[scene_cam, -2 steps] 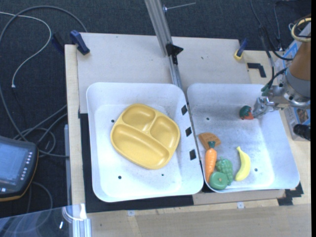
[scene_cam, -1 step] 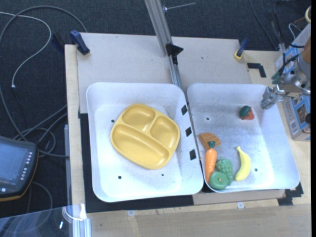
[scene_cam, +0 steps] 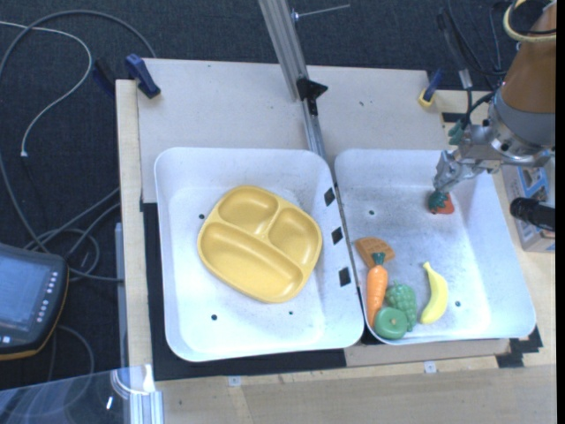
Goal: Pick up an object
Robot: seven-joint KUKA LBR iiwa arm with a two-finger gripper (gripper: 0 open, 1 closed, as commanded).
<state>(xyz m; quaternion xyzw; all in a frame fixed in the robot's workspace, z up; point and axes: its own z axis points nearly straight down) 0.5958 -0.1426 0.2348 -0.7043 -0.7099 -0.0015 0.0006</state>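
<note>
A pale counter (scene_cam: 229,104) over dark carpet carries two shallow white bins side by side, with blue clamps at its far corners. The end effector (scene_cam: 446,184) hangs over the far part of the right bin (scene_cam: 494,263), its tip right at a small red-and-green toy, perhaps a strawberry (scene_cam: 440,204); whether that toy is pinched cannot be told. Nearer the camera from the end effector lie a banana (scene_cam: 433,293), a carrot (scene_cam: 376,288), a broccoli floret (scene_cam: 402,298), a green apple (scene_cam: 391,322) and a brown bread-like piece (scene_cam: 372,250), clustered together. Well off to its side, the left bin (scene_cam: 177,237) holds a yellow divided plate (scene_cam: 259,242).
</note>
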